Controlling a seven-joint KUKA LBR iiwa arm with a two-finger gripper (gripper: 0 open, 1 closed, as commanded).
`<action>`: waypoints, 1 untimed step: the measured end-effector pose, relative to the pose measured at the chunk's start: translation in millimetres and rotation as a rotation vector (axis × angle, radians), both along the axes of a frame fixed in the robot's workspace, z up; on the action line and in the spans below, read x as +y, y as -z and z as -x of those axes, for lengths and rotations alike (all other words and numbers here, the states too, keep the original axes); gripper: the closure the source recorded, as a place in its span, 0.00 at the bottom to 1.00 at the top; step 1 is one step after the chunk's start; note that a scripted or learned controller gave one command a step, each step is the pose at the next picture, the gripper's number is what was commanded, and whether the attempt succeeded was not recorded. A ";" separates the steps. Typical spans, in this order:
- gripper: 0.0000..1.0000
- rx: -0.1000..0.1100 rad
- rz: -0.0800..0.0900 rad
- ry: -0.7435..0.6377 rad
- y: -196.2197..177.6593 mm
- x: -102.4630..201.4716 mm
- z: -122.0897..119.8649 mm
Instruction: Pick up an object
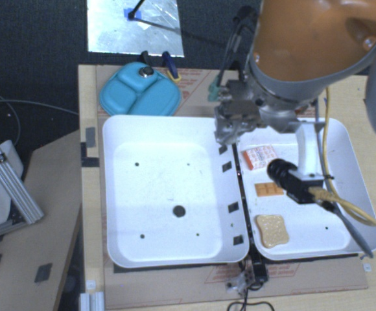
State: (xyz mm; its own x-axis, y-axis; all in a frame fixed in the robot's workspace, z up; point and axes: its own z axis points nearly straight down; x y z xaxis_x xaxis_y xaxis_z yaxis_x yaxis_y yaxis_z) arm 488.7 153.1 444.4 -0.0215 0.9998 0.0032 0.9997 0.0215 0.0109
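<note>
Gripper (226,136) hangs just left of the packet (259,156), over the ridge between the two bins, above nothing pickable. Can't tell if it's spread or clamped; the wrist blocks the tip. Nothing visibly held.

Packet, red and white, lies flat in the right bin (347,173). Cracker (268,189) sits just below the packet, and toast (272,230) is further below, near the bin's front wall. A small dark disc (179,211) is well left of the packet, in the left bin (120,148).

Nearest target is likely the packet. Handling guess: light, thin, possibly a slick wrapper that may crumple or slide, so pinch across its short sides and press low. Cracker looks stiff but brittle: grip its edges gently. Toast looks soft and thicker, the easiest to squeeze. Disc is too flat, a poor pick.
</note>
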 end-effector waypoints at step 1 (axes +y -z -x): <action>1.00 0.018 0.007 0.026 111.0 -32.9 -42.6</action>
